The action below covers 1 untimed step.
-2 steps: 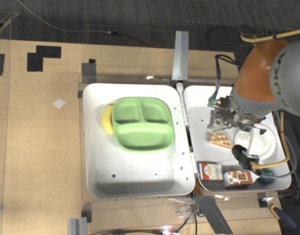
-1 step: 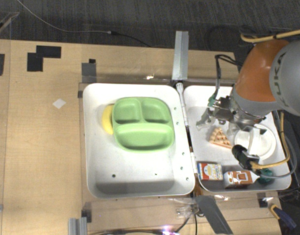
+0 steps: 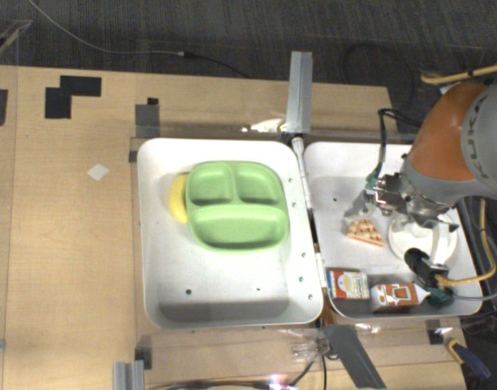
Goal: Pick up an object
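My gripper (image 3: 365, 205) hangs low over the middle of the right bin (image 3: 338, 167), just above a tan waffle-like piece (image 3: 365, 233) that lies on the bin floor. Nothing can be seen held in it. At the bin's front edge lie a small red and white box (image 3: 349, 283) and, to its right, a brown carton (image 3: 395, 296) with a green cap. The grey arm with its orange band (image 3: 443, 149) comes in from the right.
The left bin (image 3: 224, 303) holds a green divided plate (image 3: 235, 204) with a yellow banana-like thing (image 3: 177, 199) sticking out from under its left side. A metal post (image 3: 298, 96) stands behind the wall between the bins.
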Tool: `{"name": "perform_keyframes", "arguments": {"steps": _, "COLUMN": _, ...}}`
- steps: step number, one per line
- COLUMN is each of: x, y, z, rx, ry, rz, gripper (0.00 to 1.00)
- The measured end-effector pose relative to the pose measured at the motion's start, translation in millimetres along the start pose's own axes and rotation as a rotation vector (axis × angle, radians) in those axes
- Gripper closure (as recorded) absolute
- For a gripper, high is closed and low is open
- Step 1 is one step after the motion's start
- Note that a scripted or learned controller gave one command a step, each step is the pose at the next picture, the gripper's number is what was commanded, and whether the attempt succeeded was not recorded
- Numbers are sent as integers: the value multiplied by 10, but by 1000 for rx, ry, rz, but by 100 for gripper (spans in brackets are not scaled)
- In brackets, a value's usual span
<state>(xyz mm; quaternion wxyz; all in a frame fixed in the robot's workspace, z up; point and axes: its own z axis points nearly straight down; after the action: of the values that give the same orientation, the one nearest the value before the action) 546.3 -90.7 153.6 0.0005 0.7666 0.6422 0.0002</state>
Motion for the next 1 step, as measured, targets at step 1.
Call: {"name": "perform_keyframes", "arguments": {"steps": 1, "x": -206, "y": 202, "z": 652, "rx": -10, "ry": 1, "rz": 17, "gripper": 0}}
